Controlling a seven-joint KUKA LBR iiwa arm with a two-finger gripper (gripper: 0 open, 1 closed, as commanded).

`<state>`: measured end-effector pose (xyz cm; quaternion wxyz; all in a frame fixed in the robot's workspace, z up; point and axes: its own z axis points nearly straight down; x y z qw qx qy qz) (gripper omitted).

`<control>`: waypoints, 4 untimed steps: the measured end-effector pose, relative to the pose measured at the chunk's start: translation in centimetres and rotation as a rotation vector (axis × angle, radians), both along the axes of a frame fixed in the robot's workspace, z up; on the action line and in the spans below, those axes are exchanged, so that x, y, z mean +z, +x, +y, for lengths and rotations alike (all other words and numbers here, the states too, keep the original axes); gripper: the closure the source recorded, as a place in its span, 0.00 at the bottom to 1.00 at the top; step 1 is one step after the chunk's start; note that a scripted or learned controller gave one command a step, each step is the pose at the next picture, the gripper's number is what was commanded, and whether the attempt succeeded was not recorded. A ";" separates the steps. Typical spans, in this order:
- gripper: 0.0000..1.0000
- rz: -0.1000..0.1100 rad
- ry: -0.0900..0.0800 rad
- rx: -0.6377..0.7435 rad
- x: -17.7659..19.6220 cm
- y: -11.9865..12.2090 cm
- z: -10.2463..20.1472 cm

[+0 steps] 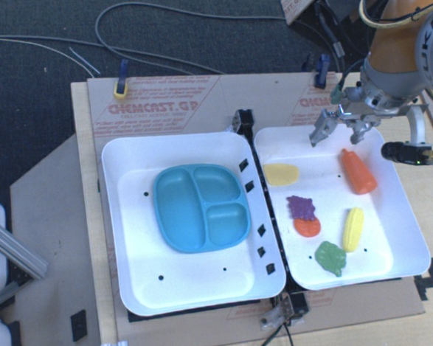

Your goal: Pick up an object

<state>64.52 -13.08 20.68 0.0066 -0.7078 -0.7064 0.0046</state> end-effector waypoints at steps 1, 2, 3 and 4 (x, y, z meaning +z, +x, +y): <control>0.00 -0.015 -0.002 0.003 0.9 0.3 0.0; 0.00 -0.010 -0.002 0.001 -3.6 0.1 -0.7; 0.00 -0.010 -0.001 0.002 -7.9 -0.3 -0.7; 0.00 -0.012 -0.002 0.002 -12.4 -0.3 -0.7</control>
